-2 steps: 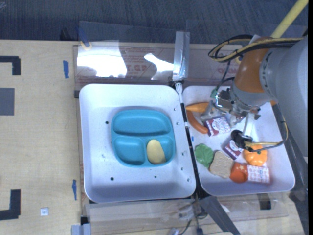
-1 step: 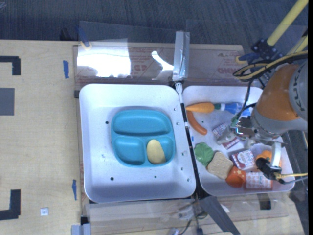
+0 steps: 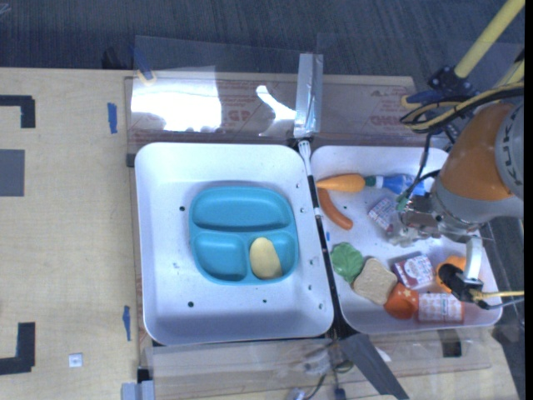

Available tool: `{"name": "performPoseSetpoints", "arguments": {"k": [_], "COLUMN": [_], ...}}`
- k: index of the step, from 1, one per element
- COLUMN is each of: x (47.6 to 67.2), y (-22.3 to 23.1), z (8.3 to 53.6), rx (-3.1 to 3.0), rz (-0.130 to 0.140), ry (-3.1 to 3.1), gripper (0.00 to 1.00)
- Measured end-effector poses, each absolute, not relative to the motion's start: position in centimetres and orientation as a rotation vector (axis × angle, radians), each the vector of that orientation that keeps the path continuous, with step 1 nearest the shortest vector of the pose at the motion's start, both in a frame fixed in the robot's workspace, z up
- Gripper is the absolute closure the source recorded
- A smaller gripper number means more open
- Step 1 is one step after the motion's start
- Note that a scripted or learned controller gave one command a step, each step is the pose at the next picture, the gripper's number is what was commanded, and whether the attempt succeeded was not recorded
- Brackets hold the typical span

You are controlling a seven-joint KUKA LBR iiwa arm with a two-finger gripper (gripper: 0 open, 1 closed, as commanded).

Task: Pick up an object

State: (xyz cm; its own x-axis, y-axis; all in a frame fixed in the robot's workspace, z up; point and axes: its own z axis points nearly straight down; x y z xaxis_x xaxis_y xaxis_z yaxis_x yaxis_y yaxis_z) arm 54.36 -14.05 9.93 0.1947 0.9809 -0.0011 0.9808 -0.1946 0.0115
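So the grey two-finger gripper [image 3: 410,217] hangs low over the right white bin [image 3: 350,158], at about 3 o'clock of the clutter, likely lining up on the small clear crinkly packet [image 3: 381,212]. Can't tell how the tool is set or whether it has anything.

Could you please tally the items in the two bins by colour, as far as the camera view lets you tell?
Orange: 3, the carrot, a sausage-like piece, a round piece
Yellow: 1, the potato-like piece
Green: 1, the leafy piece
Tan: 1, the bread slice
Blue: 1, the divided tray
Total: 7; the packets beside the gripper are too cluttered to count.
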Motion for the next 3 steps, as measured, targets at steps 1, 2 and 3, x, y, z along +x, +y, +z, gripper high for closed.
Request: {"name": "performPoseSetpoints", "arguments": {"k": [1, 2, 3], "x": [54.3, 59.6, 59.6], "y": [-14.0, -14.6, -14.7], "z": [9.8, 8.7, 9.8], "rx": [2.422, 2.365, 2.363], "rz": [0.008, 0.004, 0.007], "ry": [1.989, 2.063, 2.059], "gripper": [0.00, 0.00, 1.00]}}
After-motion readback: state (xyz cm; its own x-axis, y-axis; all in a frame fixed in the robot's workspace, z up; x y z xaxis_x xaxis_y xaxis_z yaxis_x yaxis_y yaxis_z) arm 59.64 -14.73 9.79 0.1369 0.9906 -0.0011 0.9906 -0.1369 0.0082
